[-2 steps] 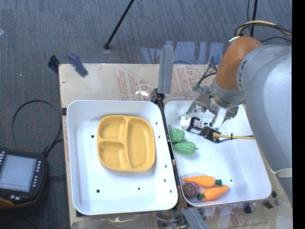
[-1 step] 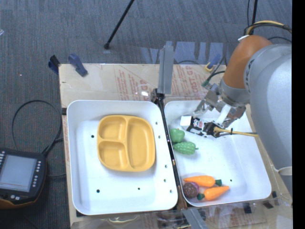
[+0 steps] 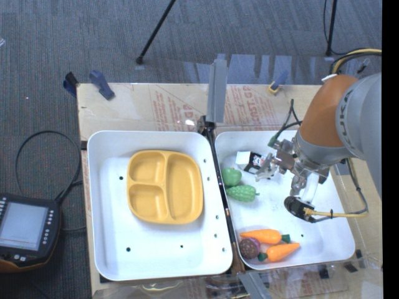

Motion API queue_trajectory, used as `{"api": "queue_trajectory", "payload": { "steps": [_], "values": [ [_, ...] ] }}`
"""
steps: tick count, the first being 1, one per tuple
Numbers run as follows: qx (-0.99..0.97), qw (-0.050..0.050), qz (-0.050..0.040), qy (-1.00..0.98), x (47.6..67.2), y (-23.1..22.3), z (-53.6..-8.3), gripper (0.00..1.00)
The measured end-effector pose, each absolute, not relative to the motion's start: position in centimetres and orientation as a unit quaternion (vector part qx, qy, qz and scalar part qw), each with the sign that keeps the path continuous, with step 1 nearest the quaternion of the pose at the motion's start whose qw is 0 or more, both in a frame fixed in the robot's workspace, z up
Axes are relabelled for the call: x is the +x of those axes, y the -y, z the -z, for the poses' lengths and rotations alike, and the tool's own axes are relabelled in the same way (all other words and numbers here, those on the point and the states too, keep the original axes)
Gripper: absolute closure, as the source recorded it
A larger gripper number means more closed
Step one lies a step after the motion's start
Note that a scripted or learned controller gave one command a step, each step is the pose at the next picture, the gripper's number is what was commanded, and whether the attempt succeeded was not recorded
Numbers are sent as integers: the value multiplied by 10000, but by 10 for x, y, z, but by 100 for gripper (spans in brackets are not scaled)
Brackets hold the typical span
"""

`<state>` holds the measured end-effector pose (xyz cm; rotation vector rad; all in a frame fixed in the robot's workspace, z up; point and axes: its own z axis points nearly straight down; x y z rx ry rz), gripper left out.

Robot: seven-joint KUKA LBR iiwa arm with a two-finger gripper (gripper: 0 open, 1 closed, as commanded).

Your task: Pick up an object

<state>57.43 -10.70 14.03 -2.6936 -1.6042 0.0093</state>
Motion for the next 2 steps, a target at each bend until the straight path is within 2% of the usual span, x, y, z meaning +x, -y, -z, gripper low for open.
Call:
{"api": "queue_trajectory", "payload": {
  "steps": [1,2],
  "values": [
    [-7967,16,-15,6044,645,107,-171,0],
    [-8314,21,-9,5557,630,144,-121,0]
  ]
}}
